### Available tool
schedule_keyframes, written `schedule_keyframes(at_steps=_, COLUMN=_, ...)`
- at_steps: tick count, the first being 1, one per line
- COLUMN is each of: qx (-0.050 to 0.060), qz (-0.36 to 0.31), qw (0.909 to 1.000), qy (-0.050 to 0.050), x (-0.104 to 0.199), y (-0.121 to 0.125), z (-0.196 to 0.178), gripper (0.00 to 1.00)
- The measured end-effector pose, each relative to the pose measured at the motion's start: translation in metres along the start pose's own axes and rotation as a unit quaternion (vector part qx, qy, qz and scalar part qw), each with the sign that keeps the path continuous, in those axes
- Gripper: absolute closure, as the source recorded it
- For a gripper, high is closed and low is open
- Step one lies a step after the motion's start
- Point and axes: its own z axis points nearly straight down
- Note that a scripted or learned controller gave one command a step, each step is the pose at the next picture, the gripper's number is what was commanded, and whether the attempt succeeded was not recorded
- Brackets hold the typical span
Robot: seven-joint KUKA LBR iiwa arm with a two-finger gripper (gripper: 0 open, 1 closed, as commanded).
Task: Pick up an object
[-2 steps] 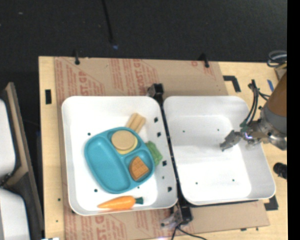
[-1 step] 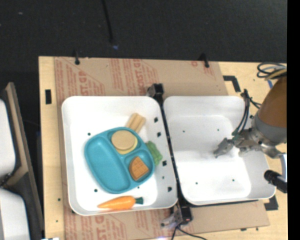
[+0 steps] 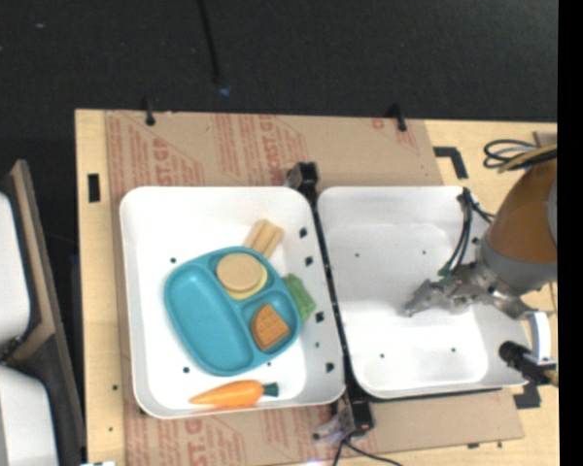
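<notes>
Tray [image 3: 206,320] (carrot [image 3: 235,393] beside) in left bin [image 3: 141,289].

A: Left shallow white plastic bin [image 3: 141,260], right shallow white plastic bin [image 3: 389,212], both plain?
B: Yes. Blue divided plastic tray [image 3: 204,318]; on it a tan round biscuit [image 3: 241,273] and an orange-brown crosshatched waffle piece [image 3: 270,326].
A: Others?
B: Orange toy carrot with green top [image 3: 235,393], beige wooden block [image 3: 264,235], green leafy piece [image 3: 300,297]. Bench cardboard brown, red print.
</notes>
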Motion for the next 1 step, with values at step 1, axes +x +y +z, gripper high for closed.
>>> schedule_keyframes(at_steps=1, qx=-0.002, qz=0.001, qw=1.0, qy=-0.001, x=-0.0008, y=0.001, z=-0.0124, gripper=1.0)
